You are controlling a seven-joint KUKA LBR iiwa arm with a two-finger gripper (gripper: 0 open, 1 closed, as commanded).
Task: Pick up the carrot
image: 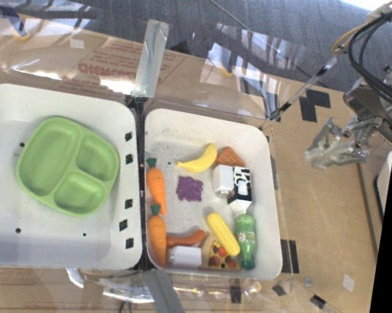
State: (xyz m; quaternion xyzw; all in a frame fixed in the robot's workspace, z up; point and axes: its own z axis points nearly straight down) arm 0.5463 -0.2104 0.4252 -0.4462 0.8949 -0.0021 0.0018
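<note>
Brown bench bears two white bins, clear sheeting around

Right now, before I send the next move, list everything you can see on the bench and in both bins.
bins: two, white, side by side on the bench
plate: one, green, three compartments, in the left bin
carrots: two, orange, along the right bin's left wall, one behind the other
banana: one, yellow, rear of the right bin
grapes: one bunch, purple, middle of the right bin
corn: one, yellow, front right of the right bin
bottle: one, green, beside the corn
carton: one, black and white, right of the grapes
gripper: one, grey, outside the bins, to their right
</note>
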